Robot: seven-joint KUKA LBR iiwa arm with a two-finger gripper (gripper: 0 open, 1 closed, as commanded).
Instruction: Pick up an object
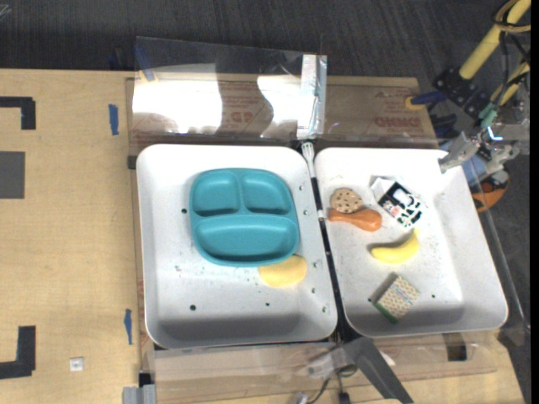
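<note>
Where teal tray (244, 215) overlaps, yellow piece (284, 273) partly hidden.

Red print on the cardboard panel (383, 124) behind the bins is too blurred to read.

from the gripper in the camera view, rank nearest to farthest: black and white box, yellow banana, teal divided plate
Measured from the gripper at the right bin's far right corner:
1. Black and white patterned box, upper part of the right bin.
2. Yellow banana, middle of the right bin.
3. Teal divided plate, left bin.
</note>
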